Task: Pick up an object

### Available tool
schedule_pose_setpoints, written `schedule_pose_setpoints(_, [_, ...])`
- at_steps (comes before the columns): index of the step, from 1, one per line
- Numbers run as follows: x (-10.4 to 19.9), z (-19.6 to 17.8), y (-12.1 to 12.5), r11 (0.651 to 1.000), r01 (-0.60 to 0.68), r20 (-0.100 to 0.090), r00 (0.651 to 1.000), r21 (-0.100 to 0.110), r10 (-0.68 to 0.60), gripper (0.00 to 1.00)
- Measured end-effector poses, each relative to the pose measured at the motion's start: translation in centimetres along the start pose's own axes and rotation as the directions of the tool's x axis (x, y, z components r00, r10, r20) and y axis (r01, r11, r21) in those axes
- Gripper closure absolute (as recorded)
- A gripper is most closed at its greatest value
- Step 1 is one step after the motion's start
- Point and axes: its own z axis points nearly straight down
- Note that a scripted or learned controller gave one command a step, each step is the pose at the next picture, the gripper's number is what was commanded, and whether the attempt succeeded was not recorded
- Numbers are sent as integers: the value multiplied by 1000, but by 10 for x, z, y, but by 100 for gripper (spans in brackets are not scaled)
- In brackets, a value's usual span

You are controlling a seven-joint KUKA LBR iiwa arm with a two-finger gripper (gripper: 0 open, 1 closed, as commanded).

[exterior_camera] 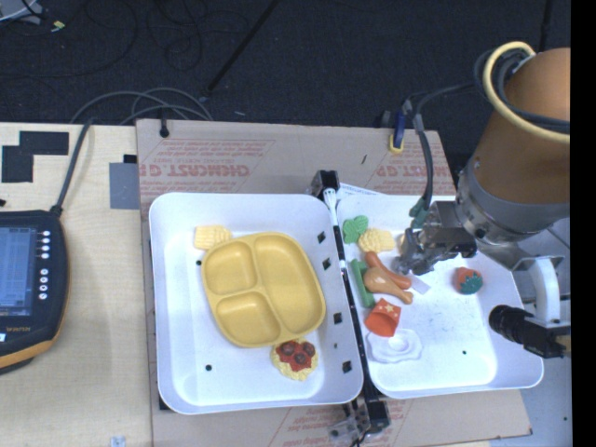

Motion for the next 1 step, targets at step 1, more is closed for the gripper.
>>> schedule_pose_setpoints(1, [40, -31, 1, 1000, -8, 3, 1000, 11, 8, 100])
